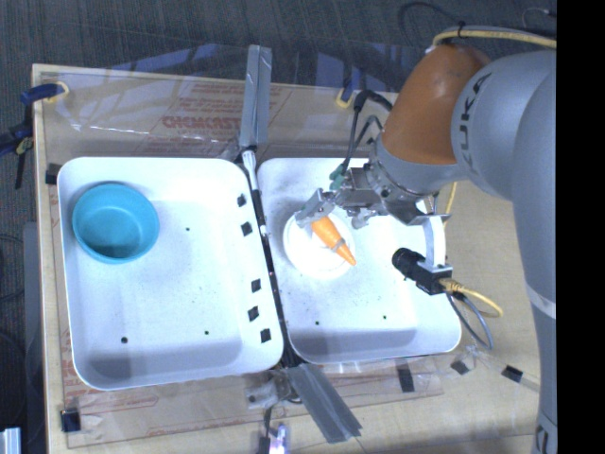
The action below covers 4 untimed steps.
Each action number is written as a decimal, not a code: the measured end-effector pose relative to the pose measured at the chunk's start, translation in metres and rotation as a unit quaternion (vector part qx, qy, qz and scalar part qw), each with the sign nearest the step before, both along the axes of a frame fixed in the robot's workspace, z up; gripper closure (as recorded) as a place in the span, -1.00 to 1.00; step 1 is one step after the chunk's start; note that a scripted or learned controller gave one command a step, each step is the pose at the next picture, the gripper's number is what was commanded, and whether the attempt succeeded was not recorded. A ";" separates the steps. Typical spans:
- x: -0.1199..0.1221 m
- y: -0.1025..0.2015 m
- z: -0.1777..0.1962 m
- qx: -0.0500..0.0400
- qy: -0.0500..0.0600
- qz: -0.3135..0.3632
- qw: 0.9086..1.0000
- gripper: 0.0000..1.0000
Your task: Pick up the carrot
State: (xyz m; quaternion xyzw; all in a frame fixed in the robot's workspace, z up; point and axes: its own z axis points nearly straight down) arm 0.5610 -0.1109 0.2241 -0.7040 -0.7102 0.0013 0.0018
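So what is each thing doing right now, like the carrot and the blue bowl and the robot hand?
carrot: lying tilted on the white plate, in the right bin
white plate: flat in the right bin, carrot on it
blue bowl: upright, in the left bin's far corner
gripper: down at the carrot's upper end; a grip cannot be judged
right bin: holds the plate and carrot
left bin: holds the bowl
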 end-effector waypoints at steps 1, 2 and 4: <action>0.025 -0.042 -0.082 0.000 0.000 0.014 1.000 -1.00; 0.053 -0.055 -0.119 -0.003 -0.014 0.077 0.997 -1.00; 0.064 0.006 0.005 0.000 0.000 0.034 0.999 1.00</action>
